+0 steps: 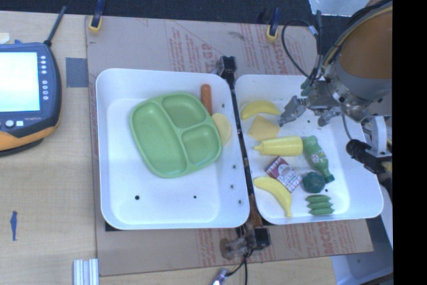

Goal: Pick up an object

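Seemingly mid-approach, the tool (308, 110) hovers spread and empty in the right bin (363, 200), the yellow corn cob (279, 145) just below-left, so it must descend and close.

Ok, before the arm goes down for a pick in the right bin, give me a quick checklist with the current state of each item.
1. Gripper above the right bin: ok, it hangs over the bin's upper part.
2. Nothing between the fingers: ok, they look spread and hold nothing.
3. Nearest target free to grasp: cannot tell; the corn cob lies close against the yellow wedge.
4. Items crowded: not ok; the red packet, lower banana and green bottle lie packed together.
5. Left bin out of the path: ok; the green plate sits there, apart from the gripper.
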